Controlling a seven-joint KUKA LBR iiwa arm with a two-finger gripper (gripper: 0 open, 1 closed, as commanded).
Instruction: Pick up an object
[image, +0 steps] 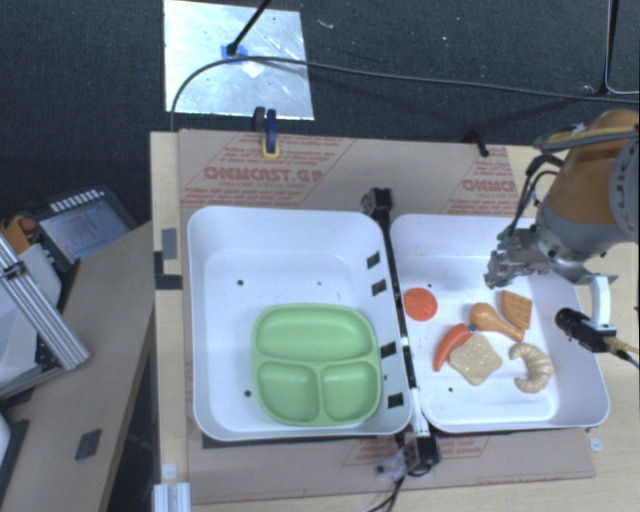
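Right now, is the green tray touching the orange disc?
Apart. The camera view shows the green tray in the left bin, the orange disc in the right bin.

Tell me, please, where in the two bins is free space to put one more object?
Left bin: bare floor behind the green tray. Right bin: bare strip behind the orange disc, left of the gripper. Crowded around the toast and shrimp.

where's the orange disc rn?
The orange disc lies in the right bin, near its left wall, just right of the divider between the bins. The red pepper is its closest neighbour, below it.
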